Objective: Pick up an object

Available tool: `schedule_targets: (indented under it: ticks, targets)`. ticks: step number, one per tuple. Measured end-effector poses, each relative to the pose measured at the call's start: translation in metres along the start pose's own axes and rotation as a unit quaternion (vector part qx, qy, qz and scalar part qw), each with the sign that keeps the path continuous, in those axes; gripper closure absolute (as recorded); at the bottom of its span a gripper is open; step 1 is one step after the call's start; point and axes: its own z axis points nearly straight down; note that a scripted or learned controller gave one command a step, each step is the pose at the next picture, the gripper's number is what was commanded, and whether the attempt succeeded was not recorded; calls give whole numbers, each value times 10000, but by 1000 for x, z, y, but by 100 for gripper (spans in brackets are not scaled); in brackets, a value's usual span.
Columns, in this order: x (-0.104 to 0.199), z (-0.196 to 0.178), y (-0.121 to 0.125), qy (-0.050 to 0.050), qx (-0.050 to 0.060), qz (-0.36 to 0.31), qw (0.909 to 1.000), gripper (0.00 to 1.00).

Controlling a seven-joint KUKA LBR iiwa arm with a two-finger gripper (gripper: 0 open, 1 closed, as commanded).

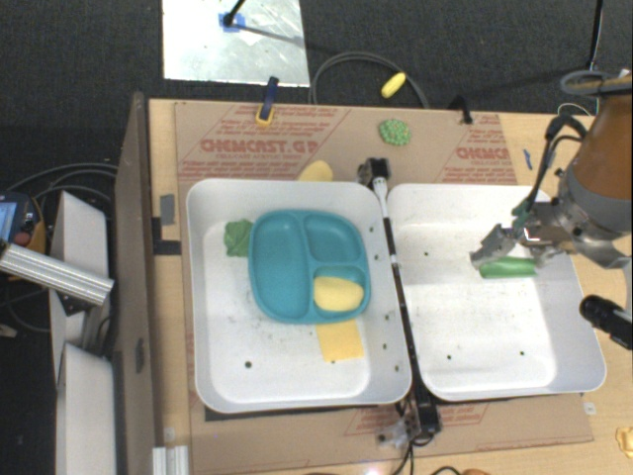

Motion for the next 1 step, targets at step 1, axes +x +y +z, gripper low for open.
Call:
schedule_targets:
  ticks: [1]
  targets:
    - [-57,43,20,-9,12,28,10000,0]
